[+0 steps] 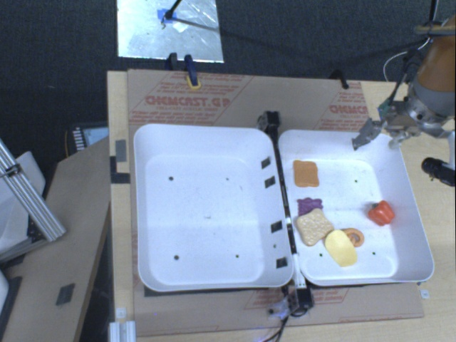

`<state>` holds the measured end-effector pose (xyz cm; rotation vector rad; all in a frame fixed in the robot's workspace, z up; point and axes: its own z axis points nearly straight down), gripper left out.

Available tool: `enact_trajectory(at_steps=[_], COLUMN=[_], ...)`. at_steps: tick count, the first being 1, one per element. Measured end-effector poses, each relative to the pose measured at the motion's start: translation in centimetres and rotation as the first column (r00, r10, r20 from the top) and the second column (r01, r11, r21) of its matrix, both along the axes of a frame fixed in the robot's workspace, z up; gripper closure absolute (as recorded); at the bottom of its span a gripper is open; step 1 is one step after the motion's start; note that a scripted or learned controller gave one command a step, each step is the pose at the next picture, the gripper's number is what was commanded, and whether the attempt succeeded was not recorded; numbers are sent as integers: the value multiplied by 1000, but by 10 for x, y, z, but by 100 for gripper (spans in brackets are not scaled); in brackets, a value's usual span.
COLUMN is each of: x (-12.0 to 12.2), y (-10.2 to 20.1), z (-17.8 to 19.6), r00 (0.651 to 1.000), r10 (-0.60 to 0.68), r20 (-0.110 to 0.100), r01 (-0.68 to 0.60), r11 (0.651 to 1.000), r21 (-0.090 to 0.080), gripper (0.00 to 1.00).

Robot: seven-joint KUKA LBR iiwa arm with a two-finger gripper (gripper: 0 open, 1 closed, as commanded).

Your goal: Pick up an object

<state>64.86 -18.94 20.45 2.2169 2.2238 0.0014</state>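
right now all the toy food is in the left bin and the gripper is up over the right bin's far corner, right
Not quite. The camera view shows the toy food in the right bin, not the left: the orange slice, purple piece, cracker, yellow piece and red pepper all lie there. The gripper is indeed over that bin's far corner.

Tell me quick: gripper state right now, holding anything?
Gripper: open, holding nothing, above the right bin's far edge.
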Motion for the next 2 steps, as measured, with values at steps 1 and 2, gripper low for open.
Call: enact_trajectory(at_steps=[1,2], x=[1,-121], y=[0,-19], z=[11,68], r00=[1000,1000], r10=[3,-8], r20=[4,-3], r01=[-3,8], r11=[1000,1000], r21=[-1,0], gripper=[100,100])
